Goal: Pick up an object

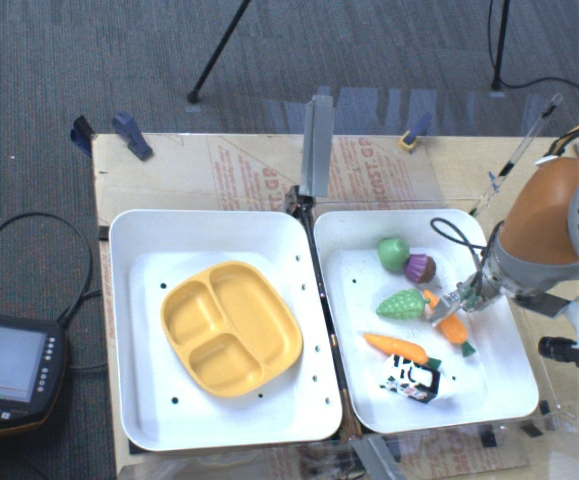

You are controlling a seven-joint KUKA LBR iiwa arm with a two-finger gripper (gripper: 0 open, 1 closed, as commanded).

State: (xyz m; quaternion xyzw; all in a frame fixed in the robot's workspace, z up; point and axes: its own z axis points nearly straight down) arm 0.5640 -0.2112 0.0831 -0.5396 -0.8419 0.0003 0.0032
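The right bin [499,388] holds several toy foods. A green fruit [393,253] and a small purple piece [421,267] lie at the back. A green bumpy toy [402,305] sits mid-bin, and a long orange carrot [396,346] lies in front of it. A short orange carrot [454,331] is to the right, and a black-and-white carton [412,378] is at the front. My gripper [445,307] is down low in this bin, between the green bumpy toy and the short carrot, close to both. I see nothing lifted off the bin floor.
A yellow divided plate [231,326] lies in the left bin [129,268]. The arm's orange band [547,213] hangs over the right bin's right rim. A grey post [317,153] stands behind the divider between the bins. Cables run beside the wrist.
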